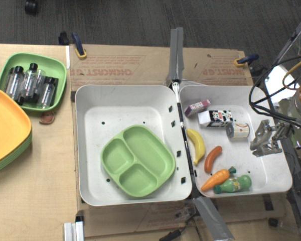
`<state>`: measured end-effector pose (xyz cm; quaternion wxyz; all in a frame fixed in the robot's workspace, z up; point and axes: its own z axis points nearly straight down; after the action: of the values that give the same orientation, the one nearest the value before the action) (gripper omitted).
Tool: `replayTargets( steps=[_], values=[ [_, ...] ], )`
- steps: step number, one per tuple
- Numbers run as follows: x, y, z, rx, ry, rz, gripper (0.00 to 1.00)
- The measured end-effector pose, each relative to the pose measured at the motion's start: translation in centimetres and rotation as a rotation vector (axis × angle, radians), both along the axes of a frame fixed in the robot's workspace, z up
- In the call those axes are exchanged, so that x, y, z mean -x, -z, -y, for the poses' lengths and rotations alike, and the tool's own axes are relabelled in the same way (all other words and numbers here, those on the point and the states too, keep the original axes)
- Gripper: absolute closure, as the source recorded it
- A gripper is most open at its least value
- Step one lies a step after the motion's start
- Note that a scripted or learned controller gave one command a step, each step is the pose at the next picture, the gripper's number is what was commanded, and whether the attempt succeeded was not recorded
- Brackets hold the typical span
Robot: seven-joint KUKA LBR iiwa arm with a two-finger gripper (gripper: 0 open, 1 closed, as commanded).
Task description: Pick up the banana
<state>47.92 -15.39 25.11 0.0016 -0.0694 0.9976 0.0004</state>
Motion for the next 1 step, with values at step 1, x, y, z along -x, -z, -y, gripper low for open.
replayTargets(
  steps=[1],
  values=[
    [-0.37,-2.30,6.50,0.001,-0.296,0.002,1.00]
  ],
)
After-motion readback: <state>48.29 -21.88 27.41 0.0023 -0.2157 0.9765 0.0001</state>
